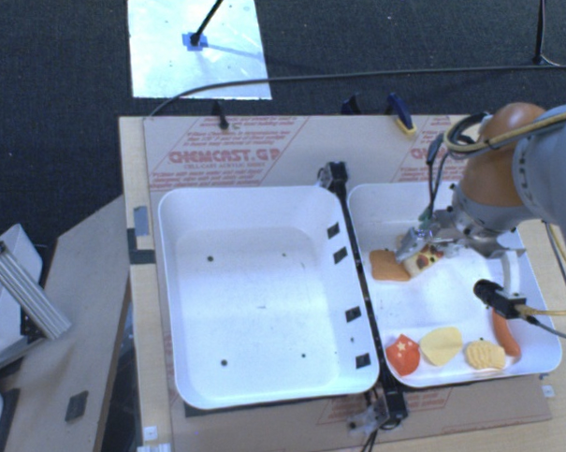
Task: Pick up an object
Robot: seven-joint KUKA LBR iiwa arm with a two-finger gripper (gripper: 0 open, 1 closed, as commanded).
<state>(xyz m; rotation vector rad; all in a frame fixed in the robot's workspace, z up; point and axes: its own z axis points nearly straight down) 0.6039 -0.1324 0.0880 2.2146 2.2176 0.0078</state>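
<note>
My gripper [421, 243] hangs low over the upper left part of the right bin [541, 350], on the grey arm with its orange band [503, 126]. Right under it lies a small yellow and red toy piece [425, 258], which the gripper partly covers. An orange-brown flat piece [389, 266] lies just to its left, touching it or nearly so. Along the bin's front edge lie a red piece [403, 354], a pale yellow slice [441, 346], a ridged yellow piece [485, 355] and an orange sausage shape [505, 335].
The left bin [182, 272] stands beside the right one, with a black clipped divider [352, 273] where they meet. A black cable fitting [498, 297] hangs from the arm over the right bin. A blue clamp [400, 112] sits on the bench's back edge.
</note>
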